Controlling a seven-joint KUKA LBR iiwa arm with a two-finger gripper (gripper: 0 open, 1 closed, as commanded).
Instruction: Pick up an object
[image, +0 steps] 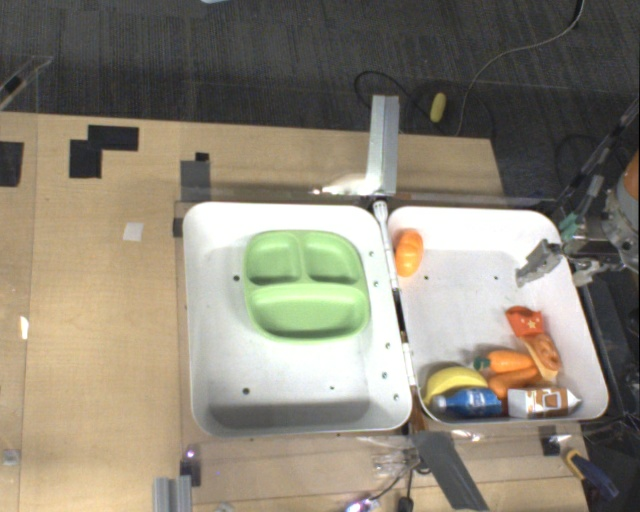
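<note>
The left bin (215, 300) holds one green divided plate (305, 283). In the right bin (470, 290), one orange fruit (408, 251) lies against the left wall. Clustered at the front: one yellow banana (455, 381), one blue item (470, 403), one carrot (512, 363), one orange packet (535, 338), one white bottle (542, 402). My gripper (540, 262) hangs over the right rim, holding nothing; how its fingers stand I cannot tell.
</note>
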